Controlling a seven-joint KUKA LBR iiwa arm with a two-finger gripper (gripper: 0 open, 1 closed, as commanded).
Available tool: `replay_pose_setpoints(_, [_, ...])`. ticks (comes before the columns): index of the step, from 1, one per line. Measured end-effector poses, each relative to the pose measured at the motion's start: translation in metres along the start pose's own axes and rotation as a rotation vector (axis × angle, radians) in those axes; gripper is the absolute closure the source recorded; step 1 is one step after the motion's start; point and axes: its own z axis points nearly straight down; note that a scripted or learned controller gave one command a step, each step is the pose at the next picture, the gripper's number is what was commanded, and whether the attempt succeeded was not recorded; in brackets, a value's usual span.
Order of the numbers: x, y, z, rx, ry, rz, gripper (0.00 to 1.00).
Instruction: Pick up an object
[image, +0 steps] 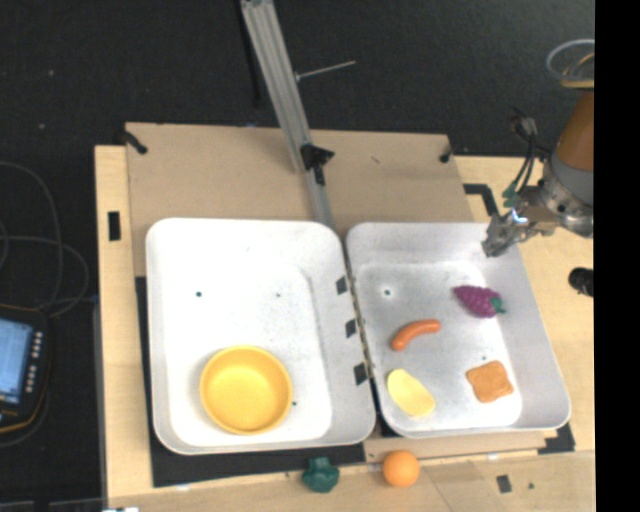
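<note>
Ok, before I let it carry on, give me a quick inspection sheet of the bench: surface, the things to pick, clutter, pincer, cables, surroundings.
Surface: tan bench bearing two white bins side by side, left bin and right bin.
Job's things: in the right bin, purple grapes, orange sausage, pale yellow piece, orange-brown block, all apart. In the left bin, a yellow bowl, upright.
Clutter: orange ball and green toy on the bench by the front edge, outside the bins.
Pincer: pincer at the right bin's far right corner, near no item; finger state unclear.
Cables: wires at the wrist; dark cable on the floor, left.
Surroundings: metal pole, handheld screen at left.
</note>
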Motion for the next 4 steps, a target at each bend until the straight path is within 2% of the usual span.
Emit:
replay_pose_setpoints(1, [-0.002,0.001,-0.055,-0.001,-0.001,-0.001,1.0])
replay_pose_setpoints(2, [0.055,0.008,-0.057,0.004,0.002,-0.004,1.0])
replay_pose_setpoints(4, [0.163,0.023,-0.026,0.007,0.003,-0.004,1.0])
